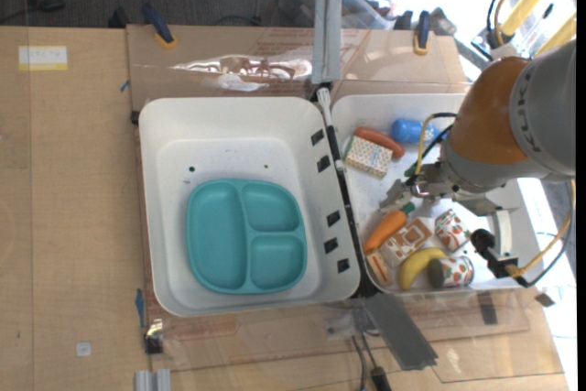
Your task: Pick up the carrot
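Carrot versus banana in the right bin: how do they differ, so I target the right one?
The carrot is orange, straight and tapered; the banana is yellow and curved. The carrot lies nearer the divider and closer to the tool; the banana lies nearer the bin's front wall. Both rest in the right bin beside a small carton.

Your bench (pixel 64 197) is a light wood-look surface. Two shallow white bins sit on it side by side, touching along a dark divider (pixel 331 188) that carries small black tabs. The left bin (pixel 156 197) is the larger-looking one in this slanted view; the right bin (pixel 366 110) butts against it. A clear plastic sheet (pixel 238 67) lies on the bench just behind the left bin. Blue-and-orange clamps (pixel 160 27) grip the bench's far edge. A small pale label (pixel 42 57) sits flat near the bench's far left corner.
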`<state>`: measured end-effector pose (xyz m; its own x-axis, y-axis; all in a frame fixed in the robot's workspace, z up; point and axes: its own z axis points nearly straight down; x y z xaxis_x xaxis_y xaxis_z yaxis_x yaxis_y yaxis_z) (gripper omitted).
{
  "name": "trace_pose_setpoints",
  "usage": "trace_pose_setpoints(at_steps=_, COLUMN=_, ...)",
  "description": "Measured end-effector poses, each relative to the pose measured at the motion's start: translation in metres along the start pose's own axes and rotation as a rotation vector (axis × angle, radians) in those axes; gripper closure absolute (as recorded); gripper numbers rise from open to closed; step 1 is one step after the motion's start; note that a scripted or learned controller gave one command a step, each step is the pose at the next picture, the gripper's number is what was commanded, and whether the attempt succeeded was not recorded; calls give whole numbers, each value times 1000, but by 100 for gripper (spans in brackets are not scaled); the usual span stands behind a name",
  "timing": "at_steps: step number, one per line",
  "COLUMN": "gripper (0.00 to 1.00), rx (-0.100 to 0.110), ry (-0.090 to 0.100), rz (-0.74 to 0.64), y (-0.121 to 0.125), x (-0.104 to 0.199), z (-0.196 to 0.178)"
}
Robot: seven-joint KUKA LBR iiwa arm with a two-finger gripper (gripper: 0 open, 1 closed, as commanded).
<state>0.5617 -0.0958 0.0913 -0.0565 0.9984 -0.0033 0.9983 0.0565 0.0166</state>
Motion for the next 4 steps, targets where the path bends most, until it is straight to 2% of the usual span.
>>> trace_pose_setpoints(at_steps=1, gripper=0, rx=-1, ry=1, rz=15, y=0, x=1, z=0)
trace_pose_setpoints(at_steps=2, gripper=0, rx=0, ry=1, rz=49, y=-21, x=3, z=0)
trace_pose_setpoints(at_steps=3, gripper=100, rx=-4, ry=-1, rz=54, y=-20, x=0, z=-11)
trace_pose_setpoints(at_steps=4, gripper=0, rx=-4, ry=-1, rz=55, y=-20, x=0, z=-11)
